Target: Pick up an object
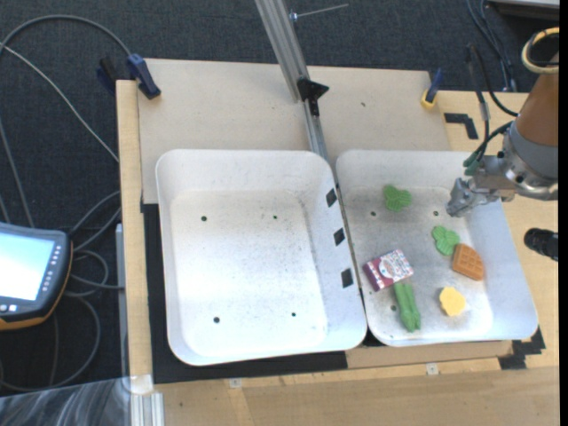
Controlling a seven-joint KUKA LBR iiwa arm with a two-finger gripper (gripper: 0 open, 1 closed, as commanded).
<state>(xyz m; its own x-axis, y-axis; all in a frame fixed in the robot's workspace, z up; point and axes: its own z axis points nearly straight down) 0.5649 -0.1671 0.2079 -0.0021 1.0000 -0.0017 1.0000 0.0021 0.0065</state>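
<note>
The right bin (506, 238) holds several small toys: a green leafy piece (397, 198) near its back, another green piece (445, 237), an orange waffle-like block (468, 262), a yellow piece (453, 302), a maroon and white carton (388, 269) and a long green vegetable (406, 305). My gripper (462, 199) hangs over the right part of this bin, just behind the second green piece and to the right of the leafy one. Nothing shows between its tips.
The left bin (177, 185) lies beside the right one, with a metal pole (282, 38) slanting up from the divider between them. Blue and yellow clamps (142, 74) sit at the bench's back corners. A tablet (27, 273) and cables lie at left.
</note>
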